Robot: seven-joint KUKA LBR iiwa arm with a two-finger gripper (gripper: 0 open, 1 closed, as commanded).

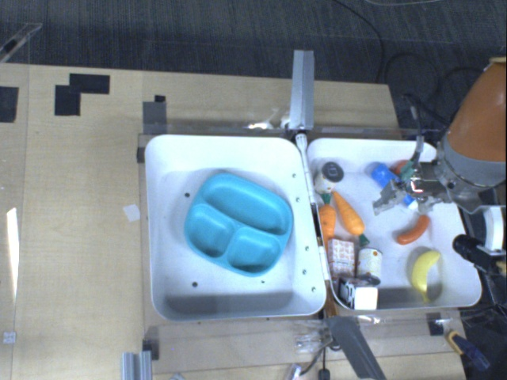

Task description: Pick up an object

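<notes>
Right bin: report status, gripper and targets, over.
Gripper low over the right white bin, nothing seen between fingers. Orange-red sausage just below it, blue toy alongside. Yellow banana apart, nearer front.

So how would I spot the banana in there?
Look in the right bin, the one crowded with small toys. Go to its near right corner: the banana lies there, below the little sausage. It is the only yellow, curved thing.

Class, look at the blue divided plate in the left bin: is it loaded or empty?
Empty. The blue divided plate lies flat in the left bin, and all three compartments show bare blue.
</notes>
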